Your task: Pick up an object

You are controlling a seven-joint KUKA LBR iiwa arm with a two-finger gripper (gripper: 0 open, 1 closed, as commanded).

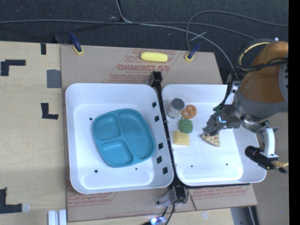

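Note:
In the right bin (pixel 234 170) lie a small grey can (pixel 176 107), an orange ring-shaped piece (pixel 190 111), a green broccoli-like piece (pixel 185 125), a yellow block (pixel 182 138) and a pizza slice (pixel 211 139). My gripper (pixel 213 127) hangs right above the pizza slice, at its upper edge, with the arm reaching in from the right. I see nothing held between the fingers.
The left bin (pixel 77 125) holds a blue divided plate (pixel 123 136). A yellow corn cob (pixel 153 57) lies on the cardboard behind the bins. Black clips run along the divider (pixel 161 121) between the bins. Cables cross the dark floor at the back.

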